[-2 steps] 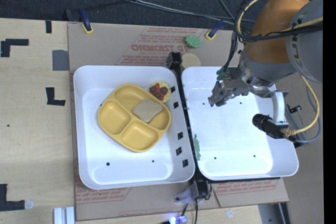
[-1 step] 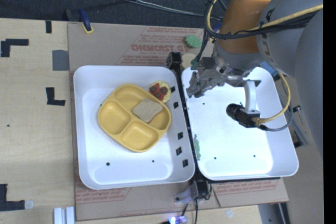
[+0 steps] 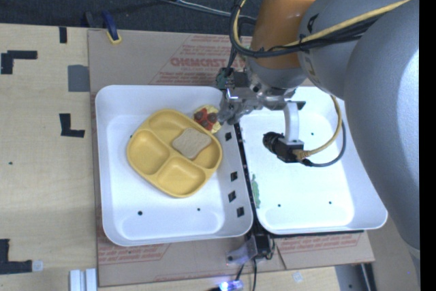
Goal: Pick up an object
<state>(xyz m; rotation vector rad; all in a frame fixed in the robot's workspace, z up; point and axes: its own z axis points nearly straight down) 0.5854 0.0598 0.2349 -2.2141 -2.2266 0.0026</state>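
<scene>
Red-and-dark small object (image 3: 205, 118), lumpy and partly hidden, is what you see right at the tip of the two-finger gripper (image 3: 227, 110), near the upper right edge of the left shallow white bin (image 3: 112, 146). It lies just to the left of the gripper and a little below it, touching or nearly touching the metal; you cannot tell which from this slant. Whether the gripper is spread or pressed together you cannot tell either, since the grey wrist (image 3: 262, 82) and its orange band (image 3: 286, 7) cover most of it from above.

Just beside the small object, to its lower left, you see a yellow plastic plate with divided compartments (image 3: 153, 150), sitting tilted within the left bin. A flat tan square piece, like a slice of bread (image 3: 190, 142), rests in the plate's right compartment, close to the red-and-dark object but apart from it.

Moving outward, the right shallow white bin (image 3: 320, 208) lies under the arm. A black cable connector (image 3: 283, 146) hangs over it with a yellow cable (image 3: 334, 140) looping around. Both bins sit on brown cardboard (image 3: 157, 54) laid over the light wooden bench (image 3: 34, 167).
</scene>
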